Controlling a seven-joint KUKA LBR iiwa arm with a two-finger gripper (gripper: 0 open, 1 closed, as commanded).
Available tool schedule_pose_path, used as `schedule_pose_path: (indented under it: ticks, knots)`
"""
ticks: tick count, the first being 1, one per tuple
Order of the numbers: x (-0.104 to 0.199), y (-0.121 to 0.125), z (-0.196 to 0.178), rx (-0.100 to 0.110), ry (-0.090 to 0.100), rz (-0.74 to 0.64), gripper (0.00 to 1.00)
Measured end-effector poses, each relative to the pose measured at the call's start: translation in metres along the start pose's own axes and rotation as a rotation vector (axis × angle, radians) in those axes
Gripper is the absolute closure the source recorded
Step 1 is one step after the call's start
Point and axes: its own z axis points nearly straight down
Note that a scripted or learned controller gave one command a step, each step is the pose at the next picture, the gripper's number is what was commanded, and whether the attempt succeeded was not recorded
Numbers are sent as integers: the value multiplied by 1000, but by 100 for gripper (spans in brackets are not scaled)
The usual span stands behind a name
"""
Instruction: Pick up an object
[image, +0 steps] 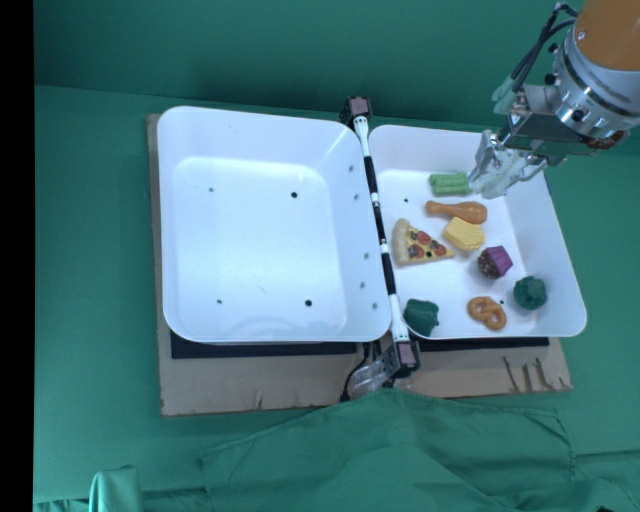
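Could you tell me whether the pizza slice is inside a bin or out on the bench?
Inside: the pizza slice lies flat on the floor of the right bin, near the divider.

One fixed camera looked down at a slant on both white bins (270, 130). The arm (600, 60) entered from the view's right.

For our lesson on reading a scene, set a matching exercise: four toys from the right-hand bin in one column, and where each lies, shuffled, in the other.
Things:
1. pizza slice
2. pretzel
3. green stick
4. broccoli

Places:
A. next to the gripper, at the far end
B. near the right wall, right of the purple cupcake
C. close to the divider between the bins
D. at the near edge, right of the green pepper

Pairs: 1-C, 2-D, 3-A, 4-B
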Motion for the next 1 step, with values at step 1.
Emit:
schedule_pose_path:
  ticks: [1]
  knots:
    - [-16, 0, 34, 0, 0, 1, 100]
